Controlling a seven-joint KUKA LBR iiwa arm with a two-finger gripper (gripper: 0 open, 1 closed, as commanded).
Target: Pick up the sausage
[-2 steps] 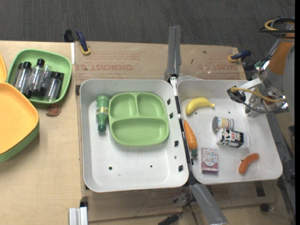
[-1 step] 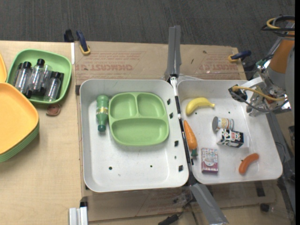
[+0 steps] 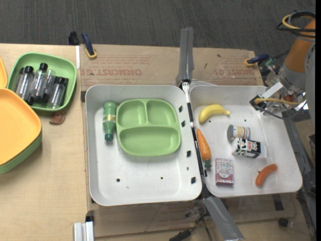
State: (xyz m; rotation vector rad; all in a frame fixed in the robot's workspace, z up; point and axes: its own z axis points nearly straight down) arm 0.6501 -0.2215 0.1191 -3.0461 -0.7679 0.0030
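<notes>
The sausage is a short orange-red link lying at a slant in the near right corner of the right bin. My gripper hangs over that bin's far right edge, below the grey wrist and its orange band. It is well behind the sausage and apart from it, with nothing seen held in it.
The right bin also holds a banana, a small can, a black-and-white carton, a pink card pack and a carrot along its left wall. The left bin holds a green divided plate and a green bottle.
</notes>
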